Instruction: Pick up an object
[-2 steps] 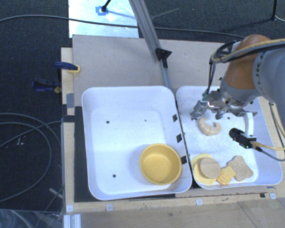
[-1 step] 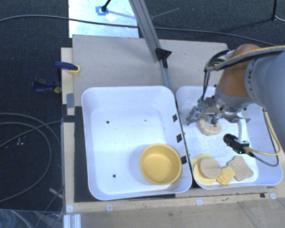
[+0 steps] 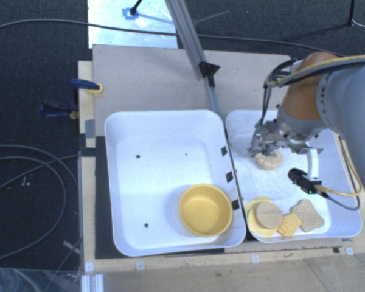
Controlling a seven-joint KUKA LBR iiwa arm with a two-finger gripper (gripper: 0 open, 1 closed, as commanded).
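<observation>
We see the arm [image 3: 337,99] reaching in from the right over the right bin [image 3: 347,224], w/ the gripper [image 3: 264,146] low at that bin's upper-left part. Directly under and just in front of the fingertips sits a small pale, lumpy pastry-like item [image 3: 268,160]; it looks to be touching or nearly touching the tips, poking out below them toward the near edge. We can't tell whether the tips are spread or closed: the wrist body hides them from above, so no claim of a hold.

Key relation as we judge it: the pastry-like item lies straight below the tool, offset a little toward the camera side, its longer axis running roughly left-right across the bin. So any closing move prob needs the tips astride its short dimension, not its length.

Other candidates are well apart, at the bin's near edge: a tan round disc [image 3: 269,215] resting on a yellow plate [image 3: 253,210], a waffle-like cracker [image 3: 287,225] just beside it, and a toast-shaped piece [image 3: 308,215] next to that. A yellow bowl [image 3: 205,209] sits in the left bin [image 3: 128,163], near-right corner, far from the tool.
</observation>
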